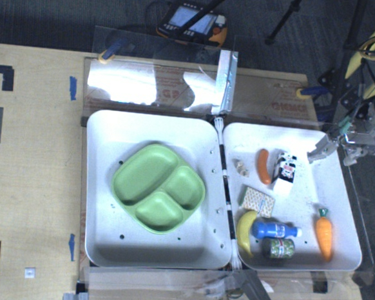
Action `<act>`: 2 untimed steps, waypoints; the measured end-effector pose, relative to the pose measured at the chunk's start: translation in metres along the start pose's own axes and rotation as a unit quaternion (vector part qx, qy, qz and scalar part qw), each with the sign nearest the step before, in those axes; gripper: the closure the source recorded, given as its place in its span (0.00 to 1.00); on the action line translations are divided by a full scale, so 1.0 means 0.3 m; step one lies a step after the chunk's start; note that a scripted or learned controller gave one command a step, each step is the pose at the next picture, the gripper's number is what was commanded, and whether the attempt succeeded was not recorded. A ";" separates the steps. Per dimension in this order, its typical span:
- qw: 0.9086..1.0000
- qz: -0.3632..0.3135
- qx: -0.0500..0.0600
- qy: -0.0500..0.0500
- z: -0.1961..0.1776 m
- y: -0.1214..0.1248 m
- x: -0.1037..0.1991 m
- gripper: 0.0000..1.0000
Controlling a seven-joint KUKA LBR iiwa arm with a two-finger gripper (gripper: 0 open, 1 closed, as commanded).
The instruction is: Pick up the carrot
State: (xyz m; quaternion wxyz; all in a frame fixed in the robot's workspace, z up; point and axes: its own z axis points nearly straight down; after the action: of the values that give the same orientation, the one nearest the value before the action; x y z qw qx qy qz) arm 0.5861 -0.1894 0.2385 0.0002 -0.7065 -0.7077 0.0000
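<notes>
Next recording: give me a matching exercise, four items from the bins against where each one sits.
Things:
1. carrot
2. green divided plate
3. banana
4. gripper

Places:
A. left bin
B. upper right rim of the right bin
C. right bin, near its right wall
D. right bin, near the divider, beside the blue bottle

Pairs: 1-C, 2-A, 3-D, 4-B

Carrot (323, 236) in right bin (347, 210), right of bottle (273, 231); plate (159, 187) in left bin (108, 172).
</notes>
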 end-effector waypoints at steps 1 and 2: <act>1.000 0.023 0.003 0.007 0.425 -0.118 -0.081 0.00; 1.000 0.024 -0.006 0.006 0.496 -0.254 -0.049 0.00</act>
State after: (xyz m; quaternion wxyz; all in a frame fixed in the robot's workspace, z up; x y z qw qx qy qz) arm 0.5098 -0.2043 0.0897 -0.0001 -0.7234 -0.6904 -0.0085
